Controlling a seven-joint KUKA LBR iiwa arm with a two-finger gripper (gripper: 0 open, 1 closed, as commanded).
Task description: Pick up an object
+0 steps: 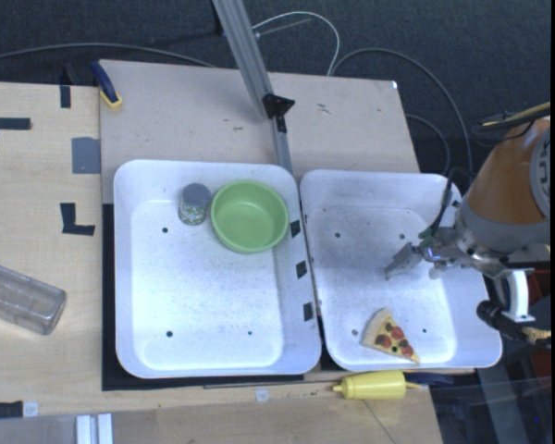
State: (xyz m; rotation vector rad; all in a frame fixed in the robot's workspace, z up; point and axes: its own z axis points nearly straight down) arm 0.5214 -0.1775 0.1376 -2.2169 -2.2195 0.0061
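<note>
Pincer (400, 264) low over right bin (351, 192), fingers spread apart, nothing between them. Just below, toward near edge of same bin, pizza slice toy (389, 335), apart from pincer. Outside that bin's front rim, on surface (166, 109), yellow bottle (375, 386) lying flat. In left bin (134, 340), green bowl (250, 216) beside small grey-lidded jar (194, 203), touching or nearly so.

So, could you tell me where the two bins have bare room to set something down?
The left bin is bare across its front half, below the green bowl and small jar, which crowd its back edge. The right bin is bare at its back left. Its front right is tighter, between the gripper and the pizza slice.
</note>
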